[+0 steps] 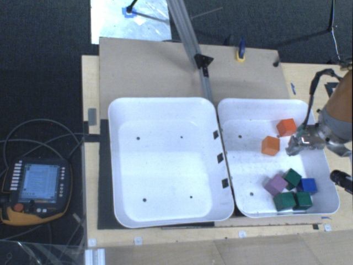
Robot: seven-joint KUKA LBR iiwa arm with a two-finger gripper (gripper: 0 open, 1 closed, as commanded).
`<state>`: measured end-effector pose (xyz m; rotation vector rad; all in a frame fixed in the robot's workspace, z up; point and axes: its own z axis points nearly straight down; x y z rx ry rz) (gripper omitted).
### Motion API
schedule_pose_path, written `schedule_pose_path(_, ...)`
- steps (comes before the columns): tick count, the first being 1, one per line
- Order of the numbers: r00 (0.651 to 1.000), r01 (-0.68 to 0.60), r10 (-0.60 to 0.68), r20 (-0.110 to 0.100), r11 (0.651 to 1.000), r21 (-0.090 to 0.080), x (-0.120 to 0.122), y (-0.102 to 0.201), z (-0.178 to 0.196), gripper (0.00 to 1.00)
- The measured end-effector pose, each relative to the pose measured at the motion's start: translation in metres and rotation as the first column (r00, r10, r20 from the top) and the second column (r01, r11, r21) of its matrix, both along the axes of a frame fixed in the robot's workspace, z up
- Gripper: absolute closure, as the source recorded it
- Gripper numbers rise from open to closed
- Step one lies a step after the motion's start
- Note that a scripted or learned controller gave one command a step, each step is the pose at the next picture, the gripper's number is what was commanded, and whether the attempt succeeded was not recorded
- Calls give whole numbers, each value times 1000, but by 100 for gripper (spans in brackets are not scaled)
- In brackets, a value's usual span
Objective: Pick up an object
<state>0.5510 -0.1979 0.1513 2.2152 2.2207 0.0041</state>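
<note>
Nearest the camera, in the front right corner of the right shallow white plastic bin (pixel 242 203), sits a tight cluster of small blocks: two dark green cubes (pixel 285 201) side by side at the front rim, a blue cube (pixel 308 185) just behind them, another dark green cube (pixel 292 177) tilted beside it, and a pale purple cube (pixel 275 184) touching the group on its left. The left shallow white plastic bin (pixel 165 159) lies alongside, its wall touching the right bin's wall. On the pale wooden tabletop (pixel 91 175) to the far left rests a yellow-edged handheld control pendant with a lit screen (pixel 36 190).

Farther back in the right bin, two orange cubes (pixel 270 146) sit near each other but apart. The metal end effector (pixel 298 143) hangs just right of them, between the two; nothing is visibly held, and whether it is wide or narrow cannot be told. Behind the bins lies a brown cardboard sheet (pixel 165 70).
</note>
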Motion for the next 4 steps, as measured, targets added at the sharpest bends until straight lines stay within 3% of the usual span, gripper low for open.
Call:
schedule_pose_path(2, 1000, -4, 4, 3, 1000, -1, -3, 11, 101, 100)
schedule_pose_path(3, 1000, -8, 8, -2, 1000, 2, 7, 61, 101, 100)
schedule_pose_path(4, 1000, -8, 8, -5, 1000, 4, -1, 119, 90, 100)
